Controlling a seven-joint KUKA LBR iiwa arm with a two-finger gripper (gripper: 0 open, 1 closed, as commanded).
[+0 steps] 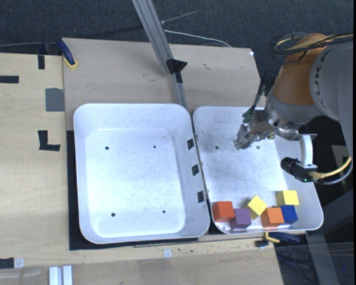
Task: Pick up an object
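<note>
Two bins sat side by side on the bench (124, 70), touching along one edge. Six blocks (257, 210) clustered along the near edge of the right bin (225, 159). The gripper (247, 139) hung over that bin's far half.

Even, bright light; slight softness

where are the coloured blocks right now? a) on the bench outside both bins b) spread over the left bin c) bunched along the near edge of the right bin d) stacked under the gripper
c: the orange block, purple block, yellow block and the others sit together along the near edge of the right bin, away from the gripper.
</note>
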